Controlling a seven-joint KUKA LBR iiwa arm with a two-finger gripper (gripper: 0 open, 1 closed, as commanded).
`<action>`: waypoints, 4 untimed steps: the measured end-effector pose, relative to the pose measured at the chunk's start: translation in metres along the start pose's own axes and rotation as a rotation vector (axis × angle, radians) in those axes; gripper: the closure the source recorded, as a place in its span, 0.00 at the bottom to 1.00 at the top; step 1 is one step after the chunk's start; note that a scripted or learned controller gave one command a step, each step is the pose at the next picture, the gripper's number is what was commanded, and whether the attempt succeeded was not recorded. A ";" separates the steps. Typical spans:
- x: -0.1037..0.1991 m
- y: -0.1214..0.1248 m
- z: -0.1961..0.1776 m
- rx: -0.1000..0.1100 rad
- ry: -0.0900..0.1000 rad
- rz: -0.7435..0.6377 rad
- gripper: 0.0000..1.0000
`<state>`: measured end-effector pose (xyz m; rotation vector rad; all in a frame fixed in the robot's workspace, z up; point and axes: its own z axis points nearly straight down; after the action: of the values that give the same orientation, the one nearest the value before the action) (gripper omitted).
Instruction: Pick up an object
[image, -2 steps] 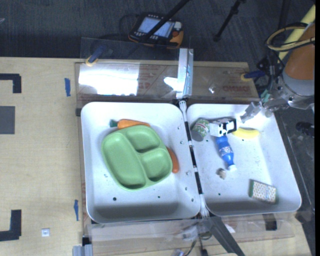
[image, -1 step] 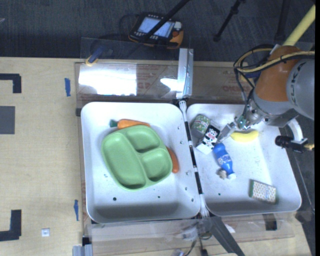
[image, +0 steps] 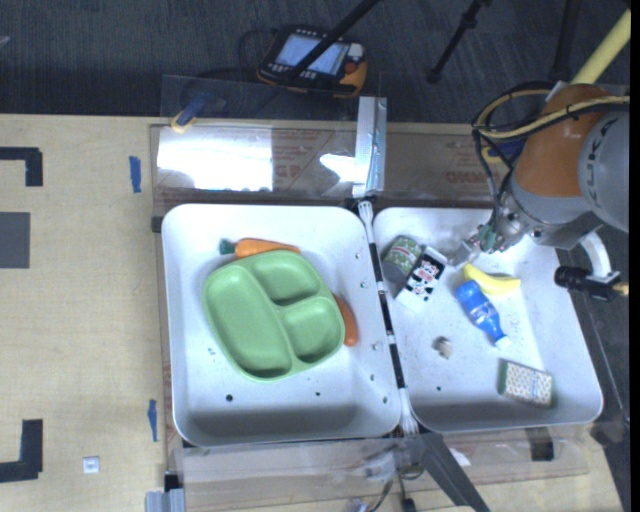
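We see the hand (image: 487, 238) low in the right bin (image: 560, 400); we cannot tell its grip. Just below it lies a blue bottle (image: 481, 312), long axis slanting away toward the bin's near right, its upper end touching a yellow piece (image: 492, 276).

Green divided plate (image: 272, 316), orange carrot (image: 262, 246), blue bottle (image: 481, 311) (yellow banana (image: 492, 277) beside), speckled sponge (image: 526, 382).
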<state>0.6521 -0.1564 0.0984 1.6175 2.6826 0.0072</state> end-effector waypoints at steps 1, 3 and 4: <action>0.048 -0.067 -0.105 0.006 0.005 -0.177 1.00; 0.030 -0.065 0.011 0.002 0.001 -0.219 0.00; 0.029 -0.064 -0.001 -0.003 -0.003 -0.217 1.00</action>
<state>0.5824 -0.1606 0.0987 1.3155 2.8379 0.0075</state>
